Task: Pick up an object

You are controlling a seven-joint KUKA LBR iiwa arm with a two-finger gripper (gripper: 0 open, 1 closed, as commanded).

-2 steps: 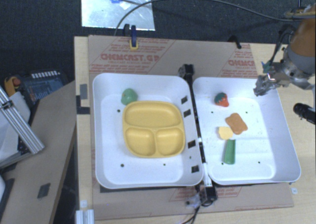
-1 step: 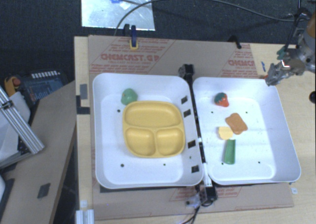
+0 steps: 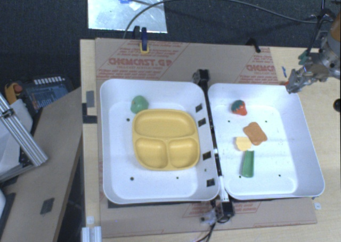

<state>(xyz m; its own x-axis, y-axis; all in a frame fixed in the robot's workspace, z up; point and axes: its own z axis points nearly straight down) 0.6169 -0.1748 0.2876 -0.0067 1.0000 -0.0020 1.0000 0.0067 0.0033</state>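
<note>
gripper (image 3: pixel 294 82) hangs past right bin (image 3: pixel 306 129) far right corner, grip unclear, likely staging | red-green piece (image 3: pixel 239 107) near far edge | green stick (image 3: pixel 247 163) toward near edge, nothing held

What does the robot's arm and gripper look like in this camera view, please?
At the view's right edge, the gripper is a small, dark grey metal assembly with a tiny blue mark and a reddish mark near its tip. Behind it sits a paler grey wrist block, with thin dark cables running above it.
</note>
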